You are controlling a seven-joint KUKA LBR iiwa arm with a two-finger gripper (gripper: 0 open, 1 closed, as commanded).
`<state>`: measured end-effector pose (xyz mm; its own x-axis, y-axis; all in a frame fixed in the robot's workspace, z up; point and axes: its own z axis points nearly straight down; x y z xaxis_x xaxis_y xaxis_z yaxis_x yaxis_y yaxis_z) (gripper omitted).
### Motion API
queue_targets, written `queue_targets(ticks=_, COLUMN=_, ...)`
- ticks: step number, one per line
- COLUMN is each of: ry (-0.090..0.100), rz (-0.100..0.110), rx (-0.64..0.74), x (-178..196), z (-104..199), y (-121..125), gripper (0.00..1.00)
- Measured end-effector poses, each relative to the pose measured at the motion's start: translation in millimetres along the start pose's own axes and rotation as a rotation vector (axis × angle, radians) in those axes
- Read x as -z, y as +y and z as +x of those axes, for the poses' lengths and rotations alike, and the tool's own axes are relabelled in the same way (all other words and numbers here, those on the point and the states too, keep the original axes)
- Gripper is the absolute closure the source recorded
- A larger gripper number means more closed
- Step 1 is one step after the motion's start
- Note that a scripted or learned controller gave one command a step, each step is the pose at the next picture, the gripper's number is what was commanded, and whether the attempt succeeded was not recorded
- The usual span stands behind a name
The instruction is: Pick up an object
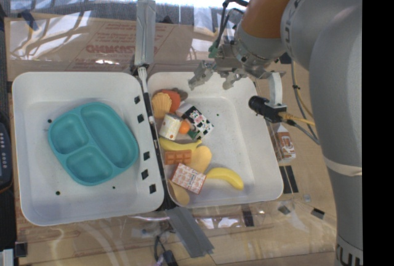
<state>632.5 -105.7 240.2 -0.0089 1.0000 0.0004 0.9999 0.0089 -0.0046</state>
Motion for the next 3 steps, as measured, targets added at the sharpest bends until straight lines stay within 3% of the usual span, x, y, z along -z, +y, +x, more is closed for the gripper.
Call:
queue_targets(ticks=2, ry=0.000, rz=0.000, rx=0.000, x=0.1, z=0.0, y=0.0, gripper=0.00)
queue_targets(ticks=3, ry=0.001, rz=0.010, rx=0.125, x=-139.5, z=15.1, y=-14.1, gripper=0.00)
